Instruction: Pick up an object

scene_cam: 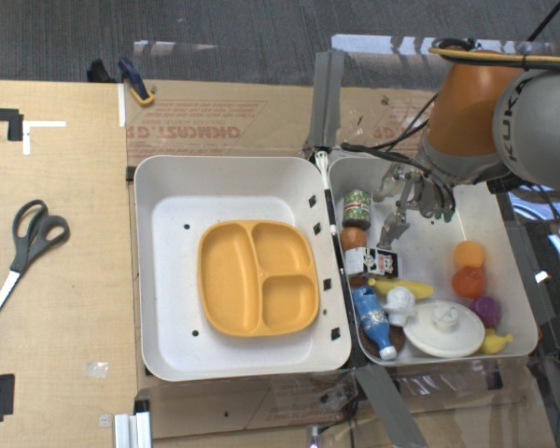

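My fingers (pixel 399 215): spread, holding nothing, above right bin (pixel 513 250).
Nearest object: green-capped bottle (pixel 357 209), just left of my fingers.
Other objects: orange ball (pixel 469 254), well right.

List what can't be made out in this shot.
- Claw: camera view, too small and blurred to tell open from shut.
- Small dark-lidded jar: label too small to read.
- Blue plastic bottle: partly hidden behind the right white bin's near wall.
- Yellow plastic banana: mostly covered by the round white lid.
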Controlling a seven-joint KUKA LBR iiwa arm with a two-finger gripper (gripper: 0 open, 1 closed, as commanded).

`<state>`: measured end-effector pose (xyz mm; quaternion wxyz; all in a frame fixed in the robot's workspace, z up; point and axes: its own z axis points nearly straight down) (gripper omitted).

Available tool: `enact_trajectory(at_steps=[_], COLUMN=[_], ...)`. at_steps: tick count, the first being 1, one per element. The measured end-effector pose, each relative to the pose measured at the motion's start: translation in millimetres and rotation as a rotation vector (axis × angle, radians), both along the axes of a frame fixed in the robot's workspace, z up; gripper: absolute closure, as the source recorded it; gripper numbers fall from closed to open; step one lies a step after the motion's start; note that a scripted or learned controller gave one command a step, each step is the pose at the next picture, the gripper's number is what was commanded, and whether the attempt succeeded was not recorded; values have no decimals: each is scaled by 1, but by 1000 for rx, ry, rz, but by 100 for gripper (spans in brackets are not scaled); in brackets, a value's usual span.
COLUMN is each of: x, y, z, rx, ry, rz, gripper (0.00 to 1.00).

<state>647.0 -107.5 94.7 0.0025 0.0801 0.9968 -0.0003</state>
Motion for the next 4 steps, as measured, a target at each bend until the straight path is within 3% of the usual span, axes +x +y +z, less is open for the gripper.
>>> enact_trajectory(at_steps=[1,2,3,4], x=[-32,-69,-67,-67], y=[-102,-114,-114,-114], z=[0,-2,9,9], rx=[-1,0,-3,-2], ry=[0,2,-3,-3], rz=[-24,94,96,96], gripper=[0,0,100,0])
